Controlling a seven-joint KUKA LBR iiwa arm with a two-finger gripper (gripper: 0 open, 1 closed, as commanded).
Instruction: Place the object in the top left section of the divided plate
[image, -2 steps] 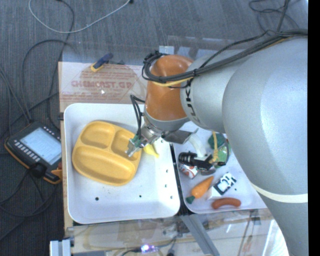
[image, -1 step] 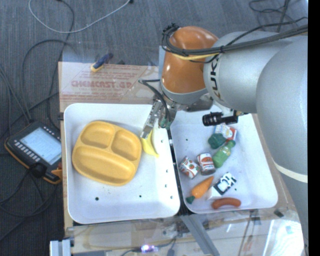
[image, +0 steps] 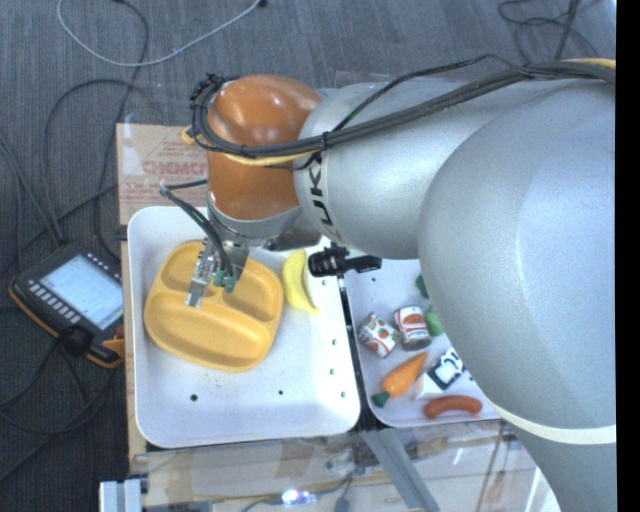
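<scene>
Even, bright overhead light falls across the bench, whitening the left bin (image: 240, 410) and leaving only soft, short shadows beneath the yellow divided plate (image: 212, 320). A broad sheen runs over the grey arm (image: 480, 190) and its orange band (image: 255, 125). The dark carpet (image: 60, 120) stays dim; the near arm looks soft

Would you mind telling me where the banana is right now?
The banana lies in the left bin, just right of the yellow divided plate, near the divider between the two bins.
</scene>
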